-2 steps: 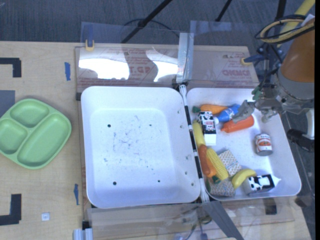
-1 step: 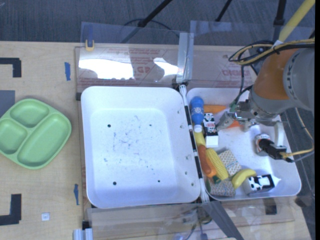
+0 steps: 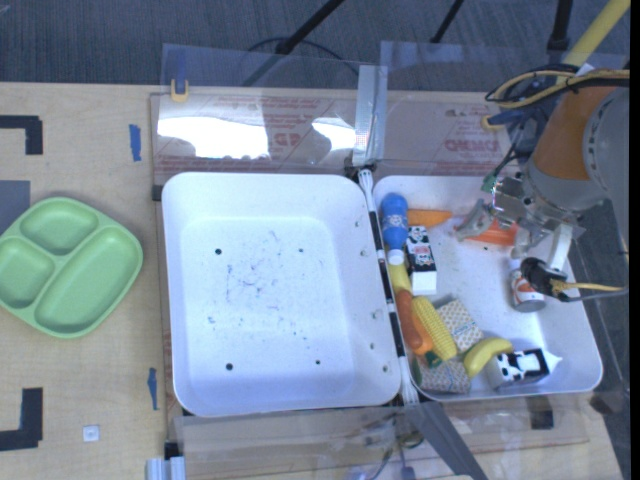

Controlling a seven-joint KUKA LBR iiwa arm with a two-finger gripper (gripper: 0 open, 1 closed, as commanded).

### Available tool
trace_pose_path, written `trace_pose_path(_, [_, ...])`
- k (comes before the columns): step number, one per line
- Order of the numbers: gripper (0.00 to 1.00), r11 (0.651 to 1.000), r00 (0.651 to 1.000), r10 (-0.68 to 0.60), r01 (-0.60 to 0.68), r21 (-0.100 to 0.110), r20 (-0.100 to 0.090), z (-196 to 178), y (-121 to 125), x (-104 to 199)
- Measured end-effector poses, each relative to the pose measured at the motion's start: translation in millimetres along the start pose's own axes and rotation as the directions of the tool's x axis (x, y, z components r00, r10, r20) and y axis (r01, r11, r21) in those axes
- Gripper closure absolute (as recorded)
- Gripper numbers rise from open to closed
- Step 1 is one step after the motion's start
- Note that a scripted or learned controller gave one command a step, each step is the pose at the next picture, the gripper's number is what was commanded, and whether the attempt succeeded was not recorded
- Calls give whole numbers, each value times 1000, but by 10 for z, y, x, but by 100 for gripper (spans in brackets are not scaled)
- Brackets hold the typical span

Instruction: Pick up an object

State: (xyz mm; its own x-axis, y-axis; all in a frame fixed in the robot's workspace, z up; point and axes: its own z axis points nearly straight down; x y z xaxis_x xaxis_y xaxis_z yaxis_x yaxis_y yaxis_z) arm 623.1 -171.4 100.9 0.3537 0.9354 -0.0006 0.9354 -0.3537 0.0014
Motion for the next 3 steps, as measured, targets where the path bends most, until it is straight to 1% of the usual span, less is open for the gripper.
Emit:
trace_pose_path(1, [0, 982, 982, -189, 189, -1, 0, -800, -48, 360])
trace_pose_path(2, [0, 987, 987, -163, 163, -1, 0, 145, 445, 83])
trace_pose_path(3, [100, 986, 986, -167, 167, -3, 2, 38, 450, 107])
